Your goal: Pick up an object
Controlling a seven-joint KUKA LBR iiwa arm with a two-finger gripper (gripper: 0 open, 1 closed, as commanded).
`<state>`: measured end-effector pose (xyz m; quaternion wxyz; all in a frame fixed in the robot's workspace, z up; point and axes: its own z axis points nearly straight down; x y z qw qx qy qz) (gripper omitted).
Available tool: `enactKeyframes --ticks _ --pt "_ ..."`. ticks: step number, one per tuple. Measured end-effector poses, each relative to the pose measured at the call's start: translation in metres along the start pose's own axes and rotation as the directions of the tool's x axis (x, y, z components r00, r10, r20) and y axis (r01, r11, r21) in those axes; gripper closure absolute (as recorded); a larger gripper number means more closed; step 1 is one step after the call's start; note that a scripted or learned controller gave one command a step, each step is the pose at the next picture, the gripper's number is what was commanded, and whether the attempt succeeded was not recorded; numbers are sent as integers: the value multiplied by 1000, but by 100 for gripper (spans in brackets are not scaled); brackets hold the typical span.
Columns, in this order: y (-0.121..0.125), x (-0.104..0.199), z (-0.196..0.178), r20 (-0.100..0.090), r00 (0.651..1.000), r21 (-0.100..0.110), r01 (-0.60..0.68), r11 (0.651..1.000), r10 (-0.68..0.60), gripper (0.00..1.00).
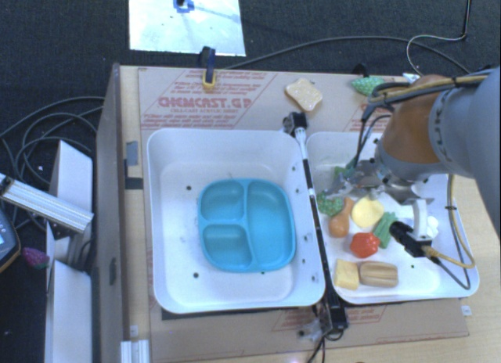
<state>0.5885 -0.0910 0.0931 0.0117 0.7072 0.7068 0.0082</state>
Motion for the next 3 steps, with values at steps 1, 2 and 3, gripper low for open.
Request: enactKeyframes --ticks 1,2,3 --pt "81 -56 10 -3 1000 23 4 1000 -4 0" --pt "51 -56 -13 -4 1000 25 2 1000 -2 0" --pt "39 -49 9 -4 1000 26 1 1000 -1 0"
